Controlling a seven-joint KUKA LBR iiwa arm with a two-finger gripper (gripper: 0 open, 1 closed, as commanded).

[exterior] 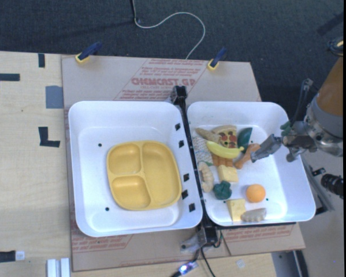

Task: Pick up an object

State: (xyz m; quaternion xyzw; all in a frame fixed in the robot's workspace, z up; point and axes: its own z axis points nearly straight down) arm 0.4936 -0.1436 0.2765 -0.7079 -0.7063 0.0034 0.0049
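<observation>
**A:** What's on the worktop (22,154) right now?

**B:** Two shallow white bins side by side. The left bin (83,172) holds a yellow divided plate (142,173). The right bin (288,178) holds a heap of toy food, and I'll place everything from the banana (223,150) near its middle.

**A:** Go on.

**B:** Just behind the banana is a pizza slice (226,136), and beside that, toward the arm, a dark green piece (244,135). A carrot (246,154) touches the banana's arm-side end. In front of the banana are a yellow block (229,173) and a green broccoli (222,190). Further forward still, well apart from the banana, an orange (255,193) sits alone, with a cheese wedge (236,209) and a beige piece (253,215) near the front wall.

**A:** And the hand?

**B:** The hand (271,146) reaches in from the arm's side, tilted, with its dark tip just beyond the carrot from the banana. Nothing is visibly between the fingers, and I can't tell how far apart they are; they blur into one dark shape.

**A:** How would you do this pick well?

**B:** My guess is it's lining up on the carrot, the nearest thing. That piece leans on the banana, so the fingers should straddle its narrow width, not its length, and come down straight so they don't shove the pile. If that looks too crowded, the orange is the safer choice: it has room all round, though being round it may roll unless it's gripped across the middle.
</observation>
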